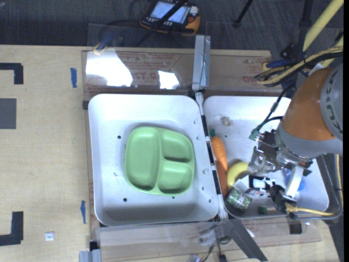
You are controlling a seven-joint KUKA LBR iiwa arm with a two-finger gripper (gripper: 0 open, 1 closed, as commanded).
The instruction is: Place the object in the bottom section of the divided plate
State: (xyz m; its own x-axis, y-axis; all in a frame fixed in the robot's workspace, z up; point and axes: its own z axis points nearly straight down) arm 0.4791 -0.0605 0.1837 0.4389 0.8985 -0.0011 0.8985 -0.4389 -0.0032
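1. Two white bins side by side on the bench: left bin (103, 146), right bin (240, 111).
2. In the left bin, near its middle — a green divided plate (159, 160), one large section on the left and two smaller on the right, all bare.
3. In the right bin, along the left wall — an orange carrot (219, 154), lying lengthwise; just beside it a yellow banana-like piece (236, 172); below that a small green-and-dark object (239, 196).
4. Over the right bin's lower part — the gripper (265, 173) under the arm's orange band (305, 116), close above the yellow piece.
5. Jaw opening: cannot tell, hidden among wrist hardware; nothing visibly held.
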